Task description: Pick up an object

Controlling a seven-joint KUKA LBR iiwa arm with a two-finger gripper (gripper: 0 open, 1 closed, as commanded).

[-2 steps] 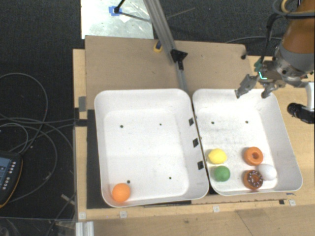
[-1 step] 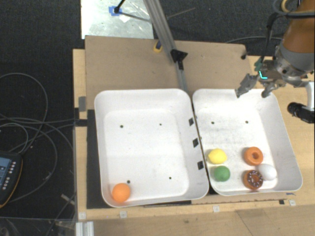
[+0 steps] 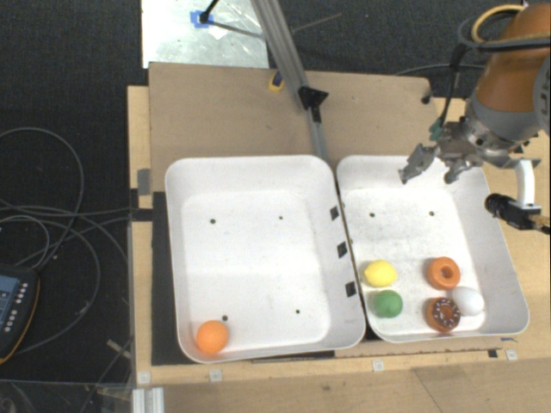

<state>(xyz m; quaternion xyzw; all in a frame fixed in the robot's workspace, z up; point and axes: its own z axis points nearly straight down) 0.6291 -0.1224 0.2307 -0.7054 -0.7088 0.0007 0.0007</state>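
My gripper (image 3: 433,169) hangs over the far edge of the right bin (image 3: 405,231), open, with nothing between its fingers. Well below it, along that bin's near side, lie a yellow ball (image 3: 380,274), a green ball (image 3: 387,304), an orange ring (image 3: 443,272), a brown sprinkled doughnut (image 3: 442,314) and a white ball (image 3: 468,300). An orange ball (image 3: 211,336) rests in the near left corner of the left bin (image 3: 250,222).
A slanted metal pole (image 3: 288,54) crosses the bench behind the bins. Black clips (image 3: 341,249) sit along the seam between the bins. Cables and a handheld pendant (image 3: 15,298) lie on the floor to the left.
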